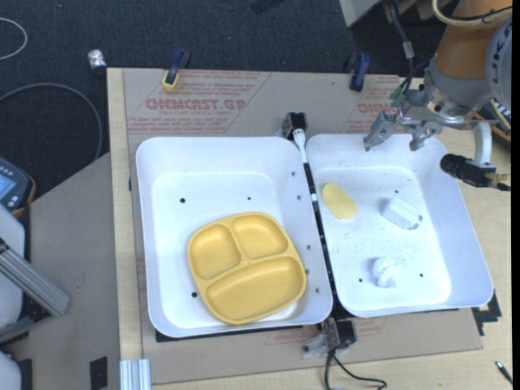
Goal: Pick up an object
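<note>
My gripper hangs over the back rim of the right bin, its two grey fingers spread apart with nothing between them. Below it in the right bin lie a flat yellow oval piece near the left wall, a small white block toward the middle, and a white crumpled lump closer to the front. A yellow divided plate with three compartments rests in the front part of the left bin.
Both bins sit on a cardboard sheet held by blue clamps at the back. A black clip sits where the bins meet at the rear. Cables run by the front edge.
</note>
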